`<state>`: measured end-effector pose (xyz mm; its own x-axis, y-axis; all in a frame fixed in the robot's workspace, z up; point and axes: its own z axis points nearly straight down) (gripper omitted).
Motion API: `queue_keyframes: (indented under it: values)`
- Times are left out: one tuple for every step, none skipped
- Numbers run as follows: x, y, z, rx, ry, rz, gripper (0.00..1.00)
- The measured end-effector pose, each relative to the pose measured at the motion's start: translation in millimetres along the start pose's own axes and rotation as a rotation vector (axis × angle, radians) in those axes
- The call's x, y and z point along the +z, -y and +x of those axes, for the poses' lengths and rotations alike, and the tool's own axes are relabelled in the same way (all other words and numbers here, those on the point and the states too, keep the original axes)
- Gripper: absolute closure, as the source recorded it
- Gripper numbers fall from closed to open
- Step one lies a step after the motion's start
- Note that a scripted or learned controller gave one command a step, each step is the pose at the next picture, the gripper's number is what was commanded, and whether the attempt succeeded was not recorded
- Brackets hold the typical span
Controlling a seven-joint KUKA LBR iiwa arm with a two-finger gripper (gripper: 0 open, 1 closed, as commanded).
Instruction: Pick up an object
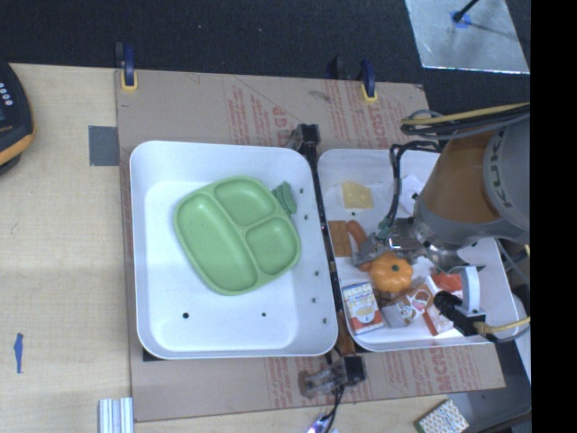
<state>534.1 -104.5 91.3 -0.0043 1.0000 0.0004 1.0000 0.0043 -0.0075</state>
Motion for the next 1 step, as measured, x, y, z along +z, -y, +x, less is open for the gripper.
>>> queue_keyframes:
  values:
    - [-10.8, -1.6, -1.0, -0.003, 0.001, -0.002, 1.00]
